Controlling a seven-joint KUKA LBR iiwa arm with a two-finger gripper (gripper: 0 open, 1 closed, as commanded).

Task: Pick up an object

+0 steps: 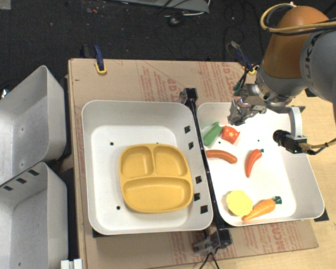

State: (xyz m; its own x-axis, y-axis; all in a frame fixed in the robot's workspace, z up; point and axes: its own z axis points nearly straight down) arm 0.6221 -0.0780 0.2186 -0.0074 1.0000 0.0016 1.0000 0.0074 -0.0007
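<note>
The right bin (302,189) holds several toy foods. A small red piece (230,134) lies at its upper left, beside a green vegetable (211,133). Below them lie a red sausage (221,156) and a red chili (252,162). Near the front sit a yellow round piece (238,202) and an orange carrot (261,207). My gripper (239,116) hangs just above and right of the small red piece, at the bin's back left. Nothing shows between its tips.
The left bin (101,206) carries a yellow divided plate (155,177). A black divider (200,150) runs between the two bins. Two white containers (22,150) stand off the bench at the left. The right bin's right half has bare floor.
</note>
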